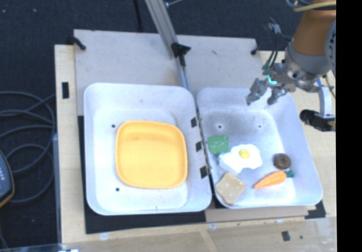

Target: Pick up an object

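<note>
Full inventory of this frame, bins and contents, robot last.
left bin: 1, white, left half of bench
plate: 1, yellow, in left bin
right bin: 1, white, right half of bench
green piece: 1, green, right bin near its left wall
egg: 1, white with yellow yolk, right bin, beside green piece
bread: 1, tan, right bin, front left corner
carrot: 1, orange, right bin, front
donut: 1, brown, right bin, above carrot
gripper: 1, grey, over right bin's back edge, fingers apart, holding nothing
</note>
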`<state>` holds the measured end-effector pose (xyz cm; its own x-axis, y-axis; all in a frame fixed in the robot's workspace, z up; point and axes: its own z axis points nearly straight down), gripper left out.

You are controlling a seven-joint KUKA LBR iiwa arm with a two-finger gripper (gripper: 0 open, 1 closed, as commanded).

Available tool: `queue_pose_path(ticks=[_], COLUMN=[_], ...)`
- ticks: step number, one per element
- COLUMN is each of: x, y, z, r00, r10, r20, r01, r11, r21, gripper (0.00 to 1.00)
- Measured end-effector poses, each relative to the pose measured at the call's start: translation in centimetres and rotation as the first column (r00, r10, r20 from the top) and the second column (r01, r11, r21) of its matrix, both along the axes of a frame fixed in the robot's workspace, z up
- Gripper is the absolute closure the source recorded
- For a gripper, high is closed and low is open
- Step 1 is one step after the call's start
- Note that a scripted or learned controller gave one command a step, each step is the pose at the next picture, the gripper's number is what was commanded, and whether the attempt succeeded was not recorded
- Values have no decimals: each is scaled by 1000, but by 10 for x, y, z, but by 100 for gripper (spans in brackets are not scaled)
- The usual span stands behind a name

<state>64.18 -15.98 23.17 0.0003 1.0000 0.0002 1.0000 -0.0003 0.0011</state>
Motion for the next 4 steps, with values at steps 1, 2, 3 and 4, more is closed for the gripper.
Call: queue_pose_path(ticks=[1,2,3,4], x=[0,1,1,0], y=[0,2,4,4], z=[0,-42,-85,-133], r00=[1000,1000,1000,1000], r10=[0,0,0,0], r20=[0,-4,-4,-4], r01=[0,0,0,0], r11=[1000,1000,1000,1000], r21=[0,-1,-1,-1], gripper=[0,0,0,0])
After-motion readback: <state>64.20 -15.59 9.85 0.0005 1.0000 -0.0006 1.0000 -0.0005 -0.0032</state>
